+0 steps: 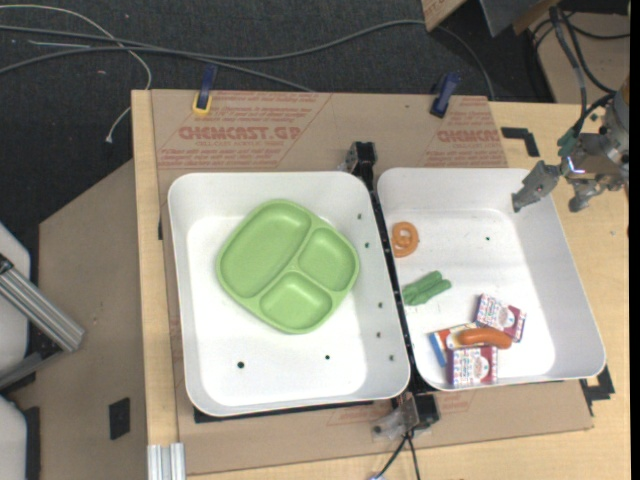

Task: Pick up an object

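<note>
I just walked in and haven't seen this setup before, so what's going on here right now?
A robot arm is set to pick up an object from two white bins. Its gripper hovers open over the far right corner of the right bin, holding nothing. That bin holds an orange ring, a green pea pod, a hot dog and small snack packs. The left bin holds a green divided plate. Nothing has been picked yet.

Hot dog [482, 337], boxes, beans, ring in rt bin [560, 268].

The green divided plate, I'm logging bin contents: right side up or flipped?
Right side up: the green divided plate shows its three hollow compartments facing up, in the left bin.
</note>
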